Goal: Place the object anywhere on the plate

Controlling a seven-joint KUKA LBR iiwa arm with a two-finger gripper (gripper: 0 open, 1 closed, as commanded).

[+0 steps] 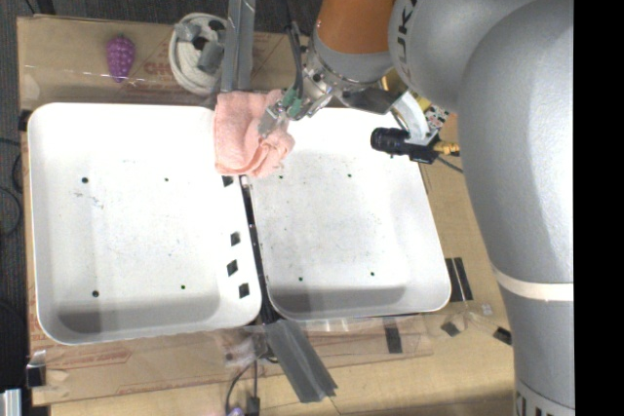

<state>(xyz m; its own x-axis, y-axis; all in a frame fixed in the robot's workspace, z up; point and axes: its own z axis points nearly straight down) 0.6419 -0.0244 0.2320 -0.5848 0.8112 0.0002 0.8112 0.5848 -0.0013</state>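
Note:
A pink cloth (246, 136) lies bunched over the far end of the divider between the two white bins, partly in the left bin (117, 307) and partly in the right bin (409, 278). Its upper right corner is pulled up into a peak. My gripper (280, 112) reaches down from the orange-banded wrist at the top and is shut on that peak, with the cloth pinched between its fingertips. The rest of the cloth hangs and rests on the bin rims.
Behind the left bin, a small purple grape-like object (120, 56) sits on the bench beside a white round holder (198, 52) and an upright grey bar (239, 34). The big grey arm covers the right side. A black fitting (400, 143) juts over the right bin.

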